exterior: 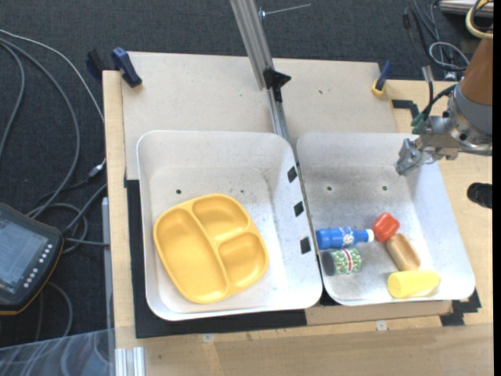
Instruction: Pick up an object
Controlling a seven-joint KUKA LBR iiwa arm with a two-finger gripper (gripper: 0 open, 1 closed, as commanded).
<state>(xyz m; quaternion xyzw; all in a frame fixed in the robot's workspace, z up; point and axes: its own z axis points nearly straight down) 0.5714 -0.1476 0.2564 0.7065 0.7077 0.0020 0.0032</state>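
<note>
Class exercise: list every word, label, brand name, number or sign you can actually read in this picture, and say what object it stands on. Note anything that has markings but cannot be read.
No text can be read here.
Blue and white bottle: its label is too small and blurred to read.
Green patterned can: print too blurred to read.
Handheld pendant at the left edge: its screen shows nothing legible.
Yellow divided plate: no markings seen.

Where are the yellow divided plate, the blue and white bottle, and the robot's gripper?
yellow divided plate [210,247]: camera view, on its central ridge.
blue and white bottle [343,236]: camera view, mid-body.
gripper [408,163]: camera view, at its tip over the right bin.
</note>
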